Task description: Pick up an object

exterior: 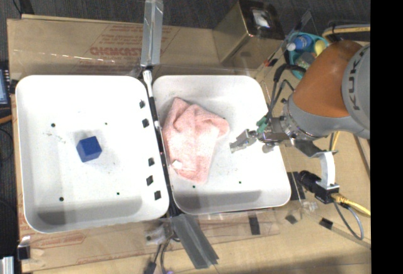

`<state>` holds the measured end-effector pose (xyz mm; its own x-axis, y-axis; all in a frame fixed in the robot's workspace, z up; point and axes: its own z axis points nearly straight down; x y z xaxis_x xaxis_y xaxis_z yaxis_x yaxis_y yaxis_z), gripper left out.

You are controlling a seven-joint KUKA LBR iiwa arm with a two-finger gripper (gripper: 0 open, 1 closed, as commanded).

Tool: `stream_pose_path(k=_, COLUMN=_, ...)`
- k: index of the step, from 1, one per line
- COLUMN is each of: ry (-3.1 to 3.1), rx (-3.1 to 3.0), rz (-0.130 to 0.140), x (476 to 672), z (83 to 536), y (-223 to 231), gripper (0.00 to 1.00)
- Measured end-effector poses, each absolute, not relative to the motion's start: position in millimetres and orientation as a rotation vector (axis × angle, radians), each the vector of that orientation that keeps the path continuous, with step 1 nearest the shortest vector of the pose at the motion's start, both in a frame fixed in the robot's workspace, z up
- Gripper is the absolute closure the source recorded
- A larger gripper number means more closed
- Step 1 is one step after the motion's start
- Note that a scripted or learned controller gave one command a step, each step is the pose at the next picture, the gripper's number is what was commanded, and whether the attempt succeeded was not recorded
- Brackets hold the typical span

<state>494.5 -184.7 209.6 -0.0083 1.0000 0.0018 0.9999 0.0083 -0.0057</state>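
Step in hand, by the look of it: the approach. The claw [241, 140] hangs over the right bin [264, 93], just beside the pink cloth [192, 137], w/ nothing between its fingers. Fingers look slightly spread, though the view is too small to be sure. Next move prob. calls for shifting toward the cloth, then dropping onto a fold. Cloth is soft, crumpled terry, lumpy. Blue cube [89, 148] in the left bin [31, 93] is hard, small, square-edged.

Gripper [240, 141] hovers beside pink cloth [192, 137] in right bin [252, 194]; blue cube [89, 148] in left bin [38, 203]
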Motion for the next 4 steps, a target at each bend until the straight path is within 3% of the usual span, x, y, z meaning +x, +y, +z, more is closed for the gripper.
stream_pose_path(k=1, ry=-2.199, rx=-2.235, rz=0.007, x=528.9, z=171.8, y=-137.3, gripper=0.00)
stream_pose_path(k=2, ry=-2.379, rx=-2.046, rz=0.002, x=514.1, z=91.0, y=-110.9, gripper=0.00)
stream_pose_path(k=3, ry=-2.380, rx=-2.042, rz=0.004, x=514.4, z=100.6, y=-111.2, gripper=1.00)
stream_pose_path(k=4, ry=-2.316, rx=-2.119, rz=0.003, x=510.4, z=191.7, y=-52.7, gripper=1.00)
